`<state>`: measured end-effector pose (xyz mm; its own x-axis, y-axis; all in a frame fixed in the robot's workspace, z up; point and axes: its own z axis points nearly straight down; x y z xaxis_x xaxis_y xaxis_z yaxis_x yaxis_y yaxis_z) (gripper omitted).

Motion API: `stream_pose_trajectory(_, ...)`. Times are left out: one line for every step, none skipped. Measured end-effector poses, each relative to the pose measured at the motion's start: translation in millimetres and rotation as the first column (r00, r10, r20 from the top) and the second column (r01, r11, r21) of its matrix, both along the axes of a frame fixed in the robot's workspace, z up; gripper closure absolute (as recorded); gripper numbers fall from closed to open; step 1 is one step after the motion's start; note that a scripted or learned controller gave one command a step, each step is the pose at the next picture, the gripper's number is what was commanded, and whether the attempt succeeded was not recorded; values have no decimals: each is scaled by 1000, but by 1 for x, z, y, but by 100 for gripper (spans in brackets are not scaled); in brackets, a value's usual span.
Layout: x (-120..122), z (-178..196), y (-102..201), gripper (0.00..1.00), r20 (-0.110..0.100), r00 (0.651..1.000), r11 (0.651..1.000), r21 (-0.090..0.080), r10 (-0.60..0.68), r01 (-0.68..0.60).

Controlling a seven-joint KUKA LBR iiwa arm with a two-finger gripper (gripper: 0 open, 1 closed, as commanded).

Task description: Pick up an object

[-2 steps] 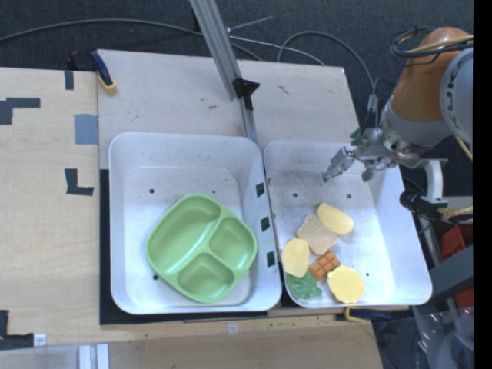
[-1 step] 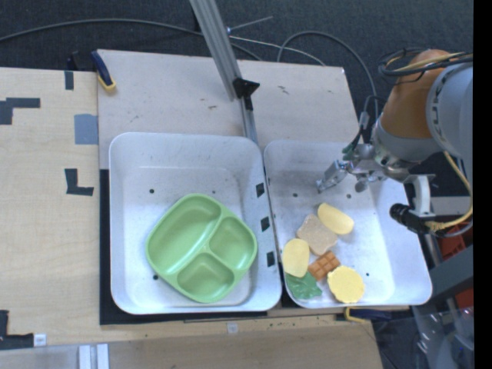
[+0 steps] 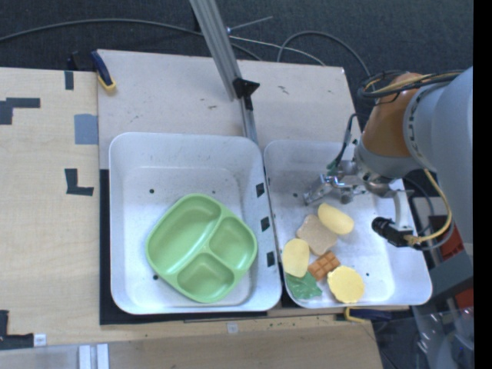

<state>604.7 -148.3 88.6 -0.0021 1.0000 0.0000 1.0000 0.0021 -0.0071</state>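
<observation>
1. The counter [image 3: 177, 91] carries two shallow white bins side by side: the left bin [image 3: 127, 206] and the right bin [image 3: 400, 279].
2. A green divided plate [image 3: 201, 246] with three compartments lies in the left bin, towards its near side and turned at a slant.
3. The arm [image 3: 415, 125], grey with an orange band, reaches in from the right and bends down over the far part of the right bin.
4. The gripper [image 3: 332, 186] hangs low over the right bin's floor, just on the far side of the food pieces; whether its fingers are spread or pressed together cannot be told at this size, and nothing is seen between them.
5. A pale yellow oval piece [image 3: 335, 219] lies just near of the gripper, resting partly on a tan bread slice [image 3: 315, 235].
6. To the left of the bread lies a yellow rounded piece [image 3: 295, 257]; an orange waffle-like square [image 3: 324, 265] sits near of the bread.
7. A yellow round disc [image 3: 346, 284] lies at the near edge of the right bin, and a green leafy piece [image 3: 304, 286] lies to its left.
8. A grey metal rail [image 3: 217, 41] slants across the far side of the counter.
</observation>
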Motion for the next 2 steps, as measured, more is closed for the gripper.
stream_pose_trajectory(1,14,1,100,5,1000,1000,0,1,-1)
stream_pose_trajectory(0,56,3,100,10,1000,1000,0,0,0)
